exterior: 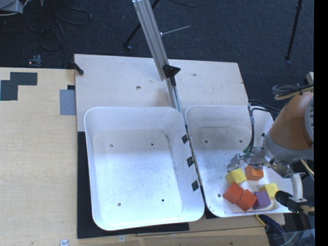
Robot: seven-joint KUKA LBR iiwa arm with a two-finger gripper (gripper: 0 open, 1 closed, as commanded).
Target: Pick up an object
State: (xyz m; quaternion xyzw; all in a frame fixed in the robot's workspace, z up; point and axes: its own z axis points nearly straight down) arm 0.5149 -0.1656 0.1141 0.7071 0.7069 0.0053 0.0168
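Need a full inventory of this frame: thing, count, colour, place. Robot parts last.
white bins: 2, white, side by side on the bench
yellow blocks: 2, yellow, right bin, near corner cluster; the second sits further right
orange-red blocks: 2, orange-red, right bin, front of cluster
small orange block: 1, orange, right bin, directly beneath the gripper
purple block: 1, purple, right bin, beside the red blocks
metal rail: 1, grey, slanting up from between the bins
arm: 1, grey with orange band, entering from the right
gripper: 1, over the block cluster
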